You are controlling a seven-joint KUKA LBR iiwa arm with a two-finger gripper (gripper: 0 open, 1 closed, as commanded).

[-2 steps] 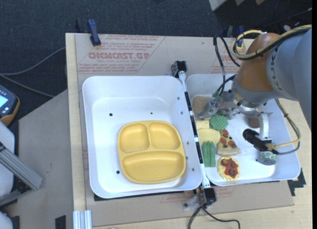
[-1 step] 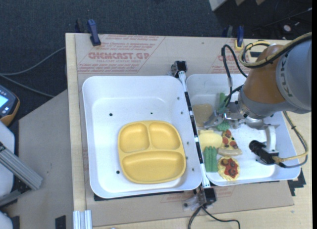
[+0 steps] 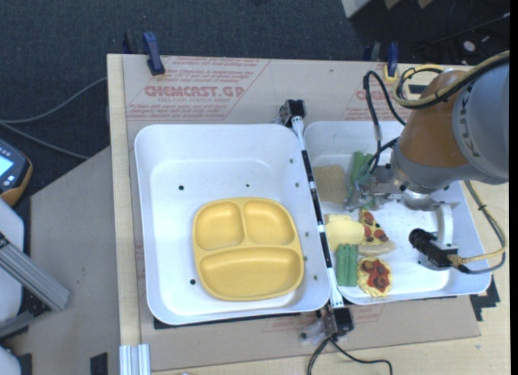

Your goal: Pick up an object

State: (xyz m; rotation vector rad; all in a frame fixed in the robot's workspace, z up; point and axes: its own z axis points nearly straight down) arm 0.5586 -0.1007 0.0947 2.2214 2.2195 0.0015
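Much of the pincer (image 3: 366,189) is hiding under the arm's grey wrist (image 3: 433,172) in the right bin (image 3: 477,280), its state untellable, while pizza slices (image 3: 374,274) are lying just below-left, beside a green piece (image 3: 346,264).

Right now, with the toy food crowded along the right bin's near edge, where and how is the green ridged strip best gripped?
Probably mid-length across its narrow width, coming straight down. The green ridged plastic strip lies flat, long axis running away from the camera, beside the right white bin's left wall. A pizza-slice toy crowds its right side, so finger clearance is tight both ways.
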